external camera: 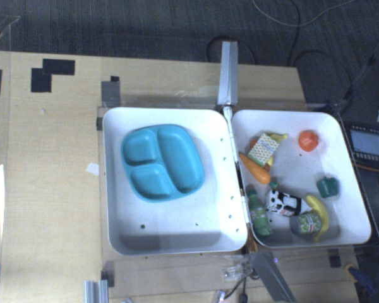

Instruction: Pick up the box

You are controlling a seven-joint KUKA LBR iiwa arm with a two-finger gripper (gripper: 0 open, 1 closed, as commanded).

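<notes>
The box (263,148) is a small carton with a yellow-green checked top. It lies tilted in the upper left part of the right bin (347,163). Its lower corner sits close to an orange carrot (255,168), and a yellow piece pokes out behind its upper right side.
The left bin (114,226) holds a blue divided plate (163,161). In the right bin lie a red-orange ball (308,140), a dark green block (328,186), a banana (319,211), a black-and-white cow toy (283,202), a green-labelled can (305,225) and green items (259,216) along the left wall.
</notes>
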